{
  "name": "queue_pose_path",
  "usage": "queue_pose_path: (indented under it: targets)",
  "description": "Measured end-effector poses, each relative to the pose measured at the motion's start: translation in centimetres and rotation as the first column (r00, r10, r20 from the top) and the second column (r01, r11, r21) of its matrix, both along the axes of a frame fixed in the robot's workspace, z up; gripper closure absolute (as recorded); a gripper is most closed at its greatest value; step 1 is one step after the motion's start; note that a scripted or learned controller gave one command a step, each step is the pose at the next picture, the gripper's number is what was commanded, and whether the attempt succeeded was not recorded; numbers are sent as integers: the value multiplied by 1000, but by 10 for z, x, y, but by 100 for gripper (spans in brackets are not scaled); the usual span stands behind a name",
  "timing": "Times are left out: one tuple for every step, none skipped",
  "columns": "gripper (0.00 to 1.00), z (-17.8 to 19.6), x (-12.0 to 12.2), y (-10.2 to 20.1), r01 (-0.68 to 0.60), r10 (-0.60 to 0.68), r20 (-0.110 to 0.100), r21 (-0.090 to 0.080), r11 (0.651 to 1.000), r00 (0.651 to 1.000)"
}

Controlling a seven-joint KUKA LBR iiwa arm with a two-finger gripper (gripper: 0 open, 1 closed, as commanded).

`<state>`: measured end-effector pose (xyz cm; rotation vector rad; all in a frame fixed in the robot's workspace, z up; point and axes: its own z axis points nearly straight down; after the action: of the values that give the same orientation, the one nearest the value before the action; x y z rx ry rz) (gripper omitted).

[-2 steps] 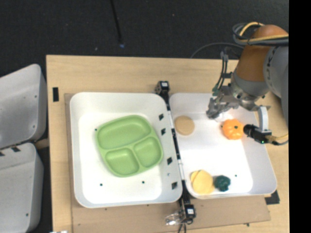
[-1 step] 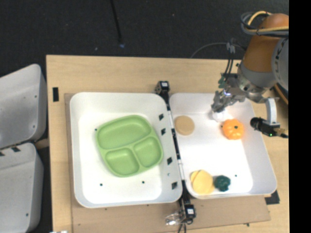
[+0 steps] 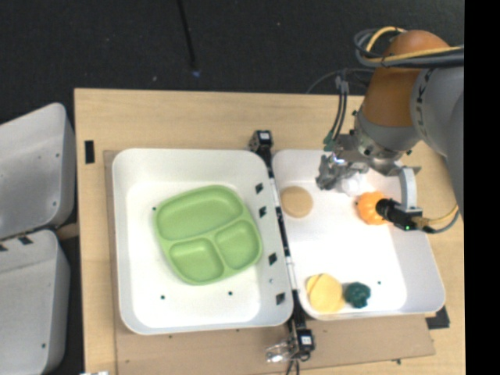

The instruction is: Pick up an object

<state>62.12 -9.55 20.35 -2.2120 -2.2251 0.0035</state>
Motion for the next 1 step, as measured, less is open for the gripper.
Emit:
queue_pose_path:
  targets:
    - [100,-3,-15,54,-1,1,-1,0,1000,1000]
